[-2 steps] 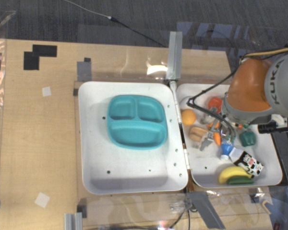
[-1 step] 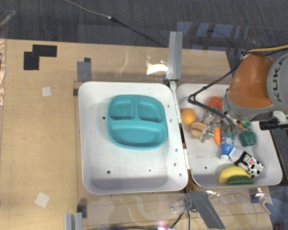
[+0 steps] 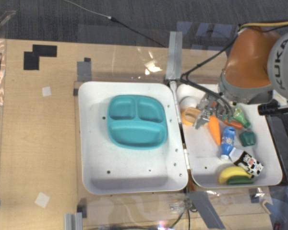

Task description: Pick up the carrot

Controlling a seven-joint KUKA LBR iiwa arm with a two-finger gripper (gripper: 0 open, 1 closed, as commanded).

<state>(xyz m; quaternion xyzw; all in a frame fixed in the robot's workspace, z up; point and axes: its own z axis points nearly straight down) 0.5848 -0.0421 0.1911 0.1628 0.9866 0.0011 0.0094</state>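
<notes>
The carrot (image 3: 214, 130) lies in the right bin (image 3: 201, 174), and we take it as our landmark for all other places. Its long axis runs from its upper end, close under the gripper, down and a little to the right toward the near rim of the bin. Starting nearest the camera, the banana (image 3: 229, 173) with a dark green thing against it rests well below the carrot, by the near wall. Next, the blue and white bottle (image 3: 227, 143) lies just beside the carrot on its right, nearly parallel to it. A small black and white box (image 3: 250, 164) sits lower right of the carrot.

The gripper (image 3: 205, 115) stands just at the upper left of the carrot's top end, over the bin. We cannot tell how it stands, since its metal parts blur together, and we see nothing held in it.

We judge that the coming move needs a short shift to the lower right, toward the carrot's middle, closing across its width. The bottle so close may get in the way.

Left of the carrot, in the other bin (image 3: 93, 176), lies the teal tray (image 3: 134, 128), well apart.
</notes>
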